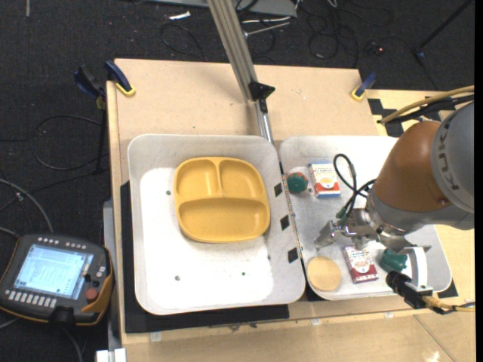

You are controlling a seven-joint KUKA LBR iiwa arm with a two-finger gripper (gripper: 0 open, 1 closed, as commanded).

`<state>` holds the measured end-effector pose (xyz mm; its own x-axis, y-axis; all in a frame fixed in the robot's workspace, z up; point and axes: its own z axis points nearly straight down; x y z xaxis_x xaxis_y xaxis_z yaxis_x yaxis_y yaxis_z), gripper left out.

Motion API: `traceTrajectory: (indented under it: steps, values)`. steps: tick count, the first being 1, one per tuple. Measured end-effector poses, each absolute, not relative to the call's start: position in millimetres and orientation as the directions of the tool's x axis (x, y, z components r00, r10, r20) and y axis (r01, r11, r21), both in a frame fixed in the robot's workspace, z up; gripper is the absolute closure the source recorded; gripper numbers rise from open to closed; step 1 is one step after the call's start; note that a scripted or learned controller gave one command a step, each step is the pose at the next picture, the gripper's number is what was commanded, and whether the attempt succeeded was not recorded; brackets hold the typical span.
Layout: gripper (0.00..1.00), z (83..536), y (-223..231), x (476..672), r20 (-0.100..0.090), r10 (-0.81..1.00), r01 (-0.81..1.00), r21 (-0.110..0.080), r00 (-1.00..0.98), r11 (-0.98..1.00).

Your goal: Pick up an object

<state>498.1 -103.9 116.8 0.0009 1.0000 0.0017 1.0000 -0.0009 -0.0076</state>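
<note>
**Gripper low over right bin, nothing in its fingers**

The arm (423, 176) reaches in from the right, its orange band hanging over the right bin (302, 202). The gripper (332, 234) sits low above the bin floor, pointing toward the divider between the bins. Its fingers (326, 240) look parted by a narrow gap, with bare bin floor showing under them; no object sits between them.

Objects in the right bin:
- small red-and-white box (360, 263) just right of the gripper, lying flat near the front rim.
- round tan disc (325, 274) at the front left corner, just below the gripper, apart from it.
- second small box (324, 179), white with red and blue print, toward the back of the bin.
- green round item (296, 181) just left of that box.
- teal item (393, 260) beside the red-and-white box, partly under the wrist.

The left bin (151, 202) holds a yellow divided plate (221, 199), three compartments, lying flat toward the back.
</note>
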Motion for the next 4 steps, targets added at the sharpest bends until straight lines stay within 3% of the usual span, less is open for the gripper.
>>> traceTrajectory:
  steps: [1, 2, 3, 4]
  values:
    - [0.0, 99.4, -107.1, 501.6, -0.008, 1.0, 1.0, 0.013, 0.003, -0.003]
    - [1.0, 110.4, -106.8, 502.6, -0.007, 1.0, 1.0, 0.016, 0.003, -0.003]
    - [1.0, 173.5, -106.8, 505.3, -0.002, 1.0, 1.0, 0.006, -0.003, 0.003]
    - [1.0, 209.4, -106.8, 506.8, -0.001, 1.0, 1.0, 0.004, -0.003, 0.003]
